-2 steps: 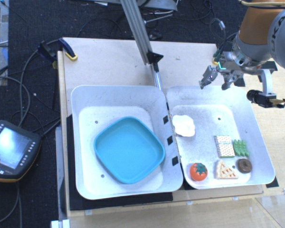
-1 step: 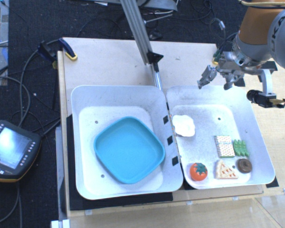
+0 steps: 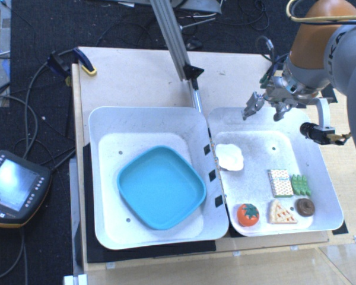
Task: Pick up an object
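Above the far edge of the right bin [image 3: 320, 177], the fingers [image 3: 253, 107] of the gripper [image 3: 266, 110] stand spread apart with nothing between them. Below, on the bin floor, a white lump [image 3: 229, 157] lies near the left wall. Toward the near right corner sit a checkered block [image 3: 280, 182], a green piece [image 3: 300, 184], a brown ring [image 3: 305, 206], a wedge-shaped piece [image 3: 281, 212] and a red tomato [image 3: 248, 214]. On the table [image 3: 136, 79], the left bin [image 3: 107, 129] holds a blue tray [image 3: 161, 186].
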Action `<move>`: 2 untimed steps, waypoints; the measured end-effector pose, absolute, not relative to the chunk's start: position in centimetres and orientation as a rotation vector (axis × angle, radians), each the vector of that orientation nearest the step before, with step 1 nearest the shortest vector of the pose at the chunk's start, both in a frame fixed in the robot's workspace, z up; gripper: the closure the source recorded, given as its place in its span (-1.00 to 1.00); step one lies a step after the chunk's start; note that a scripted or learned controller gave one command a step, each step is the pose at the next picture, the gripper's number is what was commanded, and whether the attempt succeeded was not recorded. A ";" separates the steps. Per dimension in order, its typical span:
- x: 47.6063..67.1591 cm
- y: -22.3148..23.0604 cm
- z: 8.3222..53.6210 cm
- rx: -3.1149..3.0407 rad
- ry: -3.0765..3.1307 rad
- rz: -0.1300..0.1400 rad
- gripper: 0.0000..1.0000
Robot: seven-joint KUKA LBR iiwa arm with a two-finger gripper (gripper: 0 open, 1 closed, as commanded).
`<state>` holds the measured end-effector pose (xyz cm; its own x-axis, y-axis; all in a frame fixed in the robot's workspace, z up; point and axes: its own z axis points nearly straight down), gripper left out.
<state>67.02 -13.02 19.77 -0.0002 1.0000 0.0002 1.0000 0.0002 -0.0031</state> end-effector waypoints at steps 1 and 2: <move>67.0 -12.1 13.9 -2.218 -2.219 0.005 -1.00; 66.9 -12.1 9.3 -2.219 -2.220 0.004 -1.00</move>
